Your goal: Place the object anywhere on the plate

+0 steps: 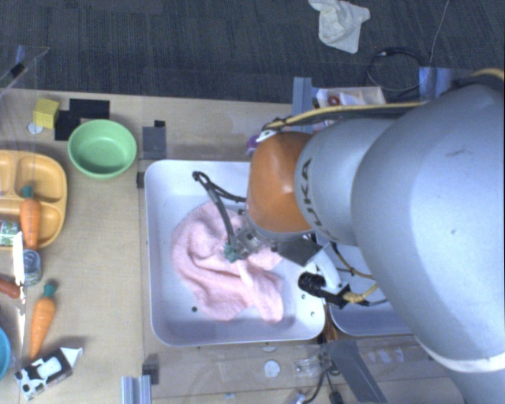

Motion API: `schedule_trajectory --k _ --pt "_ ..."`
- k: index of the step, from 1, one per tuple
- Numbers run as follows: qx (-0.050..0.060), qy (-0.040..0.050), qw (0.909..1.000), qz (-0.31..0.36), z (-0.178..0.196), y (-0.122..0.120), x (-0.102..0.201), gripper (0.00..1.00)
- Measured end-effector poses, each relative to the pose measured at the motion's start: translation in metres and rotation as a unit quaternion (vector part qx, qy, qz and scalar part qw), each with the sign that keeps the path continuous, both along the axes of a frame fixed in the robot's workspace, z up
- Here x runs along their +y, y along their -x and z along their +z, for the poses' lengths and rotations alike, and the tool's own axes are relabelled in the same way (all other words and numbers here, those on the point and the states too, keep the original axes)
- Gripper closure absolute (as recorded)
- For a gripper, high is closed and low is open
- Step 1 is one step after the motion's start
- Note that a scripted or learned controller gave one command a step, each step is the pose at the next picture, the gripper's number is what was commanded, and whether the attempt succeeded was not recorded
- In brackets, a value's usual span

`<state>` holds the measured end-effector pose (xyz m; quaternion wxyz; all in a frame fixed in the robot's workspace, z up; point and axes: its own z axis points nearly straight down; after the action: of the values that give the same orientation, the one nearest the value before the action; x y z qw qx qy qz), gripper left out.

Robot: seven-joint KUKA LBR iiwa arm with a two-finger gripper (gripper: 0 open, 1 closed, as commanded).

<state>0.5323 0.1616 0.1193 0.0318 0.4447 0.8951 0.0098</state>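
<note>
gripper (233,251) is lowered onto the pink cloth (225,272) | finger state cannot be told | cloth is spread in the left bin (162,237), directly beneath the gripper, long axis running toward the lower right

On the bench: 2 white bins, the left one (162,237) in full view, the right one (371,319) mostly under 1 arm (410,197). 1 pink cloth (213,268) lies in the left bin. Left of the bins sit 1 green bowl (102,147), 1 yellow tray (43,185), 2 toy carrots (30,222) (42,317) and 1 yellow block (46,112). 1 crumpled white rag (341,24) lies on the floor beyond.
</note>
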Motion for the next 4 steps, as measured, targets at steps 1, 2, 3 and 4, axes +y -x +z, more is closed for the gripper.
schedule_trajectory --k 1,2,3,4 --pt "0.026 -0.0009 0.9904 0.136 0.067 0.000 -0.077 1.00" --pt "0.027 0.0006 0.9798 0.198 0.088 0.009 -0.014 1.00" --pt "0.026 0.0007 0.9831 0.181 0.105 0.002 -0.062 1.00" --pt "0.026 0.0033 0.9703 0.241 0.137 -0.002 -0.074 1.00"
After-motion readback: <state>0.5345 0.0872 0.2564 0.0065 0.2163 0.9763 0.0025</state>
